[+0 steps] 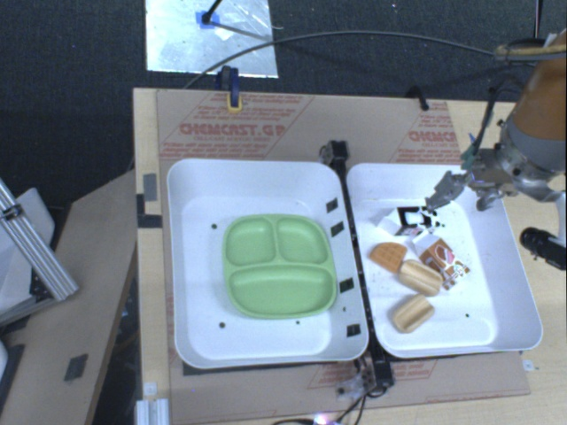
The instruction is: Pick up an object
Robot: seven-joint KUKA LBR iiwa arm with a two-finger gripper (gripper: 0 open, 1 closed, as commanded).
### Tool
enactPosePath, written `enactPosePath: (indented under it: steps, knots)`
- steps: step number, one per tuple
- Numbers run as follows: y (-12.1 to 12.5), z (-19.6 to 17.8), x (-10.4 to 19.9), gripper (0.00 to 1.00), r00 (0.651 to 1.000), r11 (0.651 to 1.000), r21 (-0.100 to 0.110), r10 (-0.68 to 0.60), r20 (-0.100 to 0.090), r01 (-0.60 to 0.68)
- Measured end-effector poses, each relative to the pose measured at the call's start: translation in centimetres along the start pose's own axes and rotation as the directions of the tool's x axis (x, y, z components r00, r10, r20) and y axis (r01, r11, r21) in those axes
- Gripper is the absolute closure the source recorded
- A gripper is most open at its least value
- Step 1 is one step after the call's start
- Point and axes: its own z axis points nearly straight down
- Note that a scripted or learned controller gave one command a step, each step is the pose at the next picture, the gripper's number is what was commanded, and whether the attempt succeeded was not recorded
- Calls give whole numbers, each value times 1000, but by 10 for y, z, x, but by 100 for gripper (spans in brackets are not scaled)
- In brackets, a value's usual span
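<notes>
Several small food items lie in the right bin (505, 282): a round orange-brown piece (387, 256), a tan bread roll (420, 277), a second roll (412, 312) nearer the front, and a red-and-white packet (442, 260). My gripper (437, 200) hangs over the back of this bin, slanting down and left from the grey wrist. It sits just behind the packet, and I cannot tell whether it touches anything. A small black-and-white object (410, 219) lies right beside its tip.
The left bin (199, 193) holds a green divided plate (279, 265). A black divider strip (350, 255) runs between the bins. The bench's brown board (266, 122) extends behind them, with a blue-and-yellow clamp (232, 87) at its back edge.
</notes>
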Motion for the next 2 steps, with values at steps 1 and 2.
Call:
enactPosePath:
  steps: [1,2]
  knots:
    - [2,-5,0,0,1000,1000,-10,-2,1,2]
    - [10,54,3,0,1000,1000,-6,0,1,0]
